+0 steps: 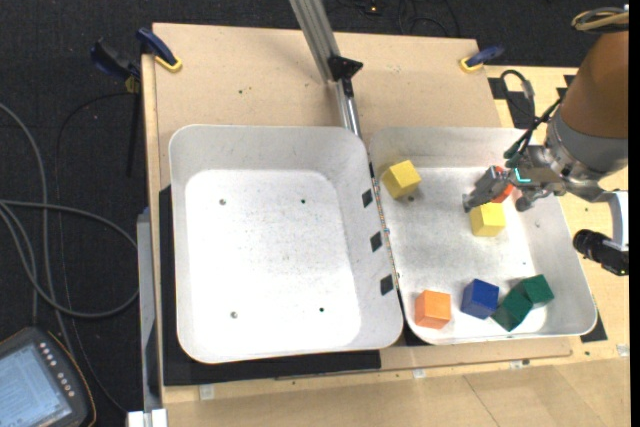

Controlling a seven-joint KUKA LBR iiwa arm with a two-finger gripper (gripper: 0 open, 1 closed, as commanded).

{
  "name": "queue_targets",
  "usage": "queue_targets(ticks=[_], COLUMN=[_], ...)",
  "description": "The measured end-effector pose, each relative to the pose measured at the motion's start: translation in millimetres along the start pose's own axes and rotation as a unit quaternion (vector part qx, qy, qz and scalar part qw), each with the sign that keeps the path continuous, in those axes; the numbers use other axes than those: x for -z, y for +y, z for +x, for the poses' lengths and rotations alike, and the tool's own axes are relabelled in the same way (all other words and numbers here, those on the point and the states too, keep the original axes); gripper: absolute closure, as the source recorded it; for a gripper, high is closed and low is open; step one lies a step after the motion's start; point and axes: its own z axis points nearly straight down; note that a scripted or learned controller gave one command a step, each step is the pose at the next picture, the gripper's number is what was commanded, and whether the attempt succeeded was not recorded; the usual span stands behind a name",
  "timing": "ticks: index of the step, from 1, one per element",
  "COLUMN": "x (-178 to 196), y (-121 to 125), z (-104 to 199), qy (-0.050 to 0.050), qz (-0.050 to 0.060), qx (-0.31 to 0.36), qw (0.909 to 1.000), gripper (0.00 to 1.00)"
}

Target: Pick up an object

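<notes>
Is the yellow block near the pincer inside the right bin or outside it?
Inside. The yellow block lies on the right bin floor, just below the pincer.

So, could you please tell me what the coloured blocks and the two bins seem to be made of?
The yellow blocks, orange block, blue block and green blocks look like painted wood or foam: flat matte colour, no glare. The bins look like moulded white plastic: rounded corners, thin raised rims, faintly speckled floors.
</notes>
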Motion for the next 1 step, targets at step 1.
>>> queue_targets(ticks=[1], x=[-57.9], y=[-10.6], z=[0.8], qy=[0.001], qz=[0.003], qx=[-0.001], qw=[1.0000], gripper=[0.00])
